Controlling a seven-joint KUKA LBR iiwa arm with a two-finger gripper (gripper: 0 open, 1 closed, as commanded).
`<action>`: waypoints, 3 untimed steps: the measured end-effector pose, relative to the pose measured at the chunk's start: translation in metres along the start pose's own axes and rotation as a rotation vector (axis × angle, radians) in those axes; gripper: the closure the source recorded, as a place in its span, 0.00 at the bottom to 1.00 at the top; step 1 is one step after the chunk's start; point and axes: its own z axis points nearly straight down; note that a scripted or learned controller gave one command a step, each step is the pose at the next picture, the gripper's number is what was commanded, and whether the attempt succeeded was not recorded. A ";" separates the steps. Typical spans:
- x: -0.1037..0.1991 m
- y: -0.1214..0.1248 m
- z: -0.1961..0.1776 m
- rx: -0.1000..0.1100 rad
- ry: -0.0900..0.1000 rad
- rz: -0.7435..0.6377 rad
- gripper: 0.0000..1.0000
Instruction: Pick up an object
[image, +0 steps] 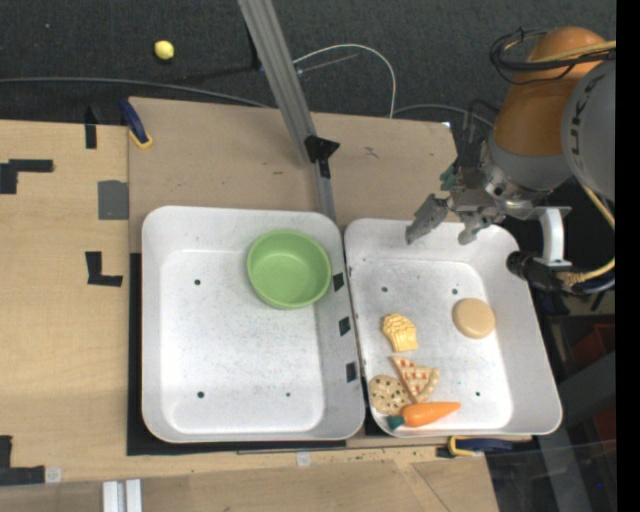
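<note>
Nearest the camera, at the front wall of the right-hand shallow white bin (525, 400), lies an orange toy carrot (432, 412), touching a round brown cookie (384, 392) and a triangular pizza slice (414, 377). Just behind them sits a yellow ridged toy like a bunch of fries (399, 331), and off to its right, well apart from the cluster, a round tan bun-like piece (473, 318).

That tan piece looks like my best target: it stands alone, so my fingers can close without nudging neighbours. My pincer (447, 226) hangs over the bin's back edge, its 2 fingers spread wide and holding nothing. To do this step well, I judge I should travel forward over the tan piece, centre it between the fingers, then come straight down until the tips straddle its widest part before closing. Its domed top could slip out if I close too high.

Across the divide, the left white bin (170, 330) holds 1 light green plastic bowl (289, 268) near its back right corner. Both bins rest on the wooden bench (60, 300).
</note>
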 end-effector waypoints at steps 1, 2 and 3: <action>0.000 0.000 0.000 0.000 0.000 0.000 0.00; 0.003 -0.001 0.065 0.007 -0.001 0.001 0.00; 0.007 -0.011 0.125 0.006 0.000 0.001 0.00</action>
